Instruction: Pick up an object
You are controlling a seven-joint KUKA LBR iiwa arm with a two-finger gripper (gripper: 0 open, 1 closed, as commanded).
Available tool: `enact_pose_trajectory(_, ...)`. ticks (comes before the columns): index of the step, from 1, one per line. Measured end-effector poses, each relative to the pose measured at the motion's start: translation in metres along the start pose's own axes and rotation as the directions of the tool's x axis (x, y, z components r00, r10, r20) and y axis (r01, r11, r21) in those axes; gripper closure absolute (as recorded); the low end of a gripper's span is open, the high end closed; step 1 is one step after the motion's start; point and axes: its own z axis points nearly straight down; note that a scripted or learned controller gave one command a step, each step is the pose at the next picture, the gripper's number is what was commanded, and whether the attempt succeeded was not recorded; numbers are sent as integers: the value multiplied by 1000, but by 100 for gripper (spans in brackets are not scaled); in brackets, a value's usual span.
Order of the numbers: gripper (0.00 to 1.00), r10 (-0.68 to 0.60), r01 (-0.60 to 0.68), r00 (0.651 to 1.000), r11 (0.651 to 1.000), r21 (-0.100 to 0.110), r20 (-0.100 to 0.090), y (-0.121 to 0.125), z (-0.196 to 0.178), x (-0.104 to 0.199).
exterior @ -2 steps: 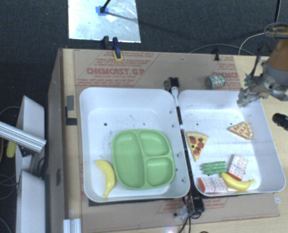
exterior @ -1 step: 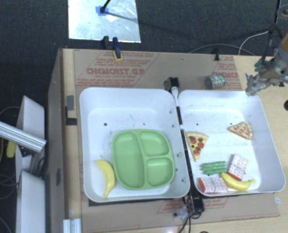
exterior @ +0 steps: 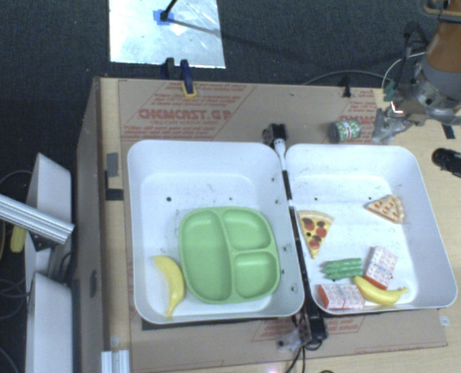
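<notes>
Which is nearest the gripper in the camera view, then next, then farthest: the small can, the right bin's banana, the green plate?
1. Small can, on the bench just left of the gripper.
2. Right bin's banana, near corner.
3. Green plate, left bin.

— What do I see lying on the brown board [exterior: 238, 103]?
— A small can [exterior: 344, 130] on its side, just past the far rim of the right bin [exterior: 323, 165].
— And at the board's far edge?
— A blue clamp [exterior: 186, 74] toward the left corner; beyond it I see a silvery sheet [exterior: 166, 22] on dark floor.
</notes>
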Motion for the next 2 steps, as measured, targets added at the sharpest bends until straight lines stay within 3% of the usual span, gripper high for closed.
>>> enact_pose_trajectory(1,100,1,-1,1000,1000,3,0,-19,24,38)
enact_pose_trajectory(2,100,3,-3,1000,1000,1,0,-51,-7,49)
